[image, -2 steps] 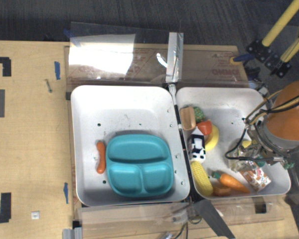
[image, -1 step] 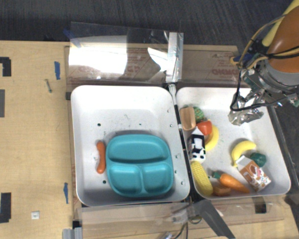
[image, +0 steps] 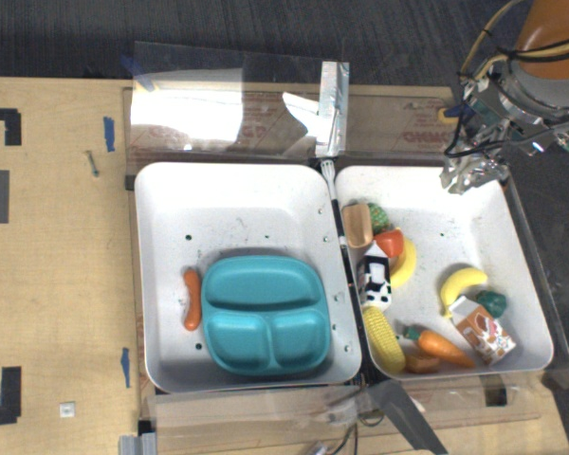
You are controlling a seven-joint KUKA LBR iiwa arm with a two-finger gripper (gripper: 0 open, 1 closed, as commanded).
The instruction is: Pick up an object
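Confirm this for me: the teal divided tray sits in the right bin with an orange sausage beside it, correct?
Not quite. The camera view shows the teal divided tray in the left bin, not the right one. The orange sausage does lie beside it there.

right bin (image: 436,218) | toy food jumble: banana (image: 463,285), carrot (image: 440,346), corn (image: 383,337)

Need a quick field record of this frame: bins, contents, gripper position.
left bin: teal divided tray, orange sausage-like toy beside it
right bin: corn cob, carrot, banana, juice carton, cow figure
gripper: over right bin's far right corner, nothing seen in it
jaws: state unclear
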